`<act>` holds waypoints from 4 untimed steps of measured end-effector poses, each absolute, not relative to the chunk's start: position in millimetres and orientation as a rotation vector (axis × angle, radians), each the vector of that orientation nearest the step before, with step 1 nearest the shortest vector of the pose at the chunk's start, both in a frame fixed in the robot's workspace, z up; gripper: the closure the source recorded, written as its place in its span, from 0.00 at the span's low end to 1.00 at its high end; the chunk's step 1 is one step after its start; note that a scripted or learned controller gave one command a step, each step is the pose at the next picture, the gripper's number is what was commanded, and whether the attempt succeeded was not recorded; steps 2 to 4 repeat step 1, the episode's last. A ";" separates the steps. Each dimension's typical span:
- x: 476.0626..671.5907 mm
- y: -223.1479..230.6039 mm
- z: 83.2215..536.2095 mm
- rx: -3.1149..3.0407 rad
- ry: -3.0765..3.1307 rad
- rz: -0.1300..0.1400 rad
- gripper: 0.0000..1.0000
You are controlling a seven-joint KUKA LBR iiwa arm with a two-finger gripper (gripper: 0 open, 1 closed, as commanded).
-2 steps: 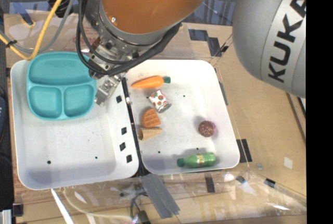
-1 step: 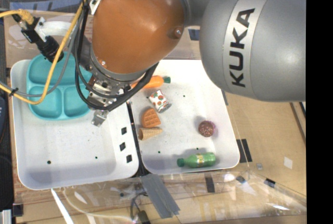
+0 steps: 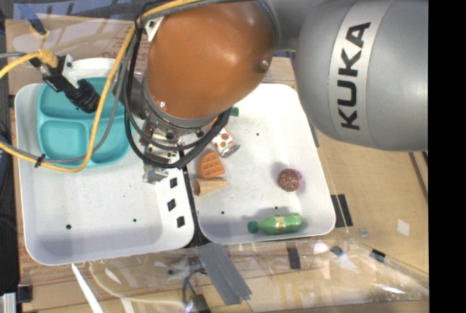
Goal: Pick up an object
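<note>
Nearest the camera, a green bottle (image 3: 275, 224) lies on its side at the near edge of the right bin (image 3: 309, 151). Beyond it, to the right, rests a dark red ball (image 3: 289, 179). To the left, near the divider between the 2 bins, lies an ice cream cone (image 3: 209, 186), with an orange waffle piece (image 3: 212, 165) touching its far side and a red-and-white die (image 3: 226, 144) just beyond. The gripper (image 3: 156, 172) hangs over the divider, at the right edge of the left bin (image 3: 87, 224); its open or closed state cannot be determined. Farther left, a teal divided tray (image 3: 73, 133) occupies the far part of the left bin.
</note>
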State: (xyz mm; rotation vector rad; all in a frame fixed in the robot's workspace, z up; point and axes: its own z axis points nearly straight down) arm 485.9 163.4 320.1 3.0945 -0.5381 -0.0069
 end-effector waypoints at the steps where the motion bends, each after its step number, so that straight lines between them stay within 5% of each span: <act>1: 501.0 46.9 275.9 3.073 -0.651 -0.010 1.00; 4: 501.0 46.9 275.9 3.073 -0.651 -0.010 1.00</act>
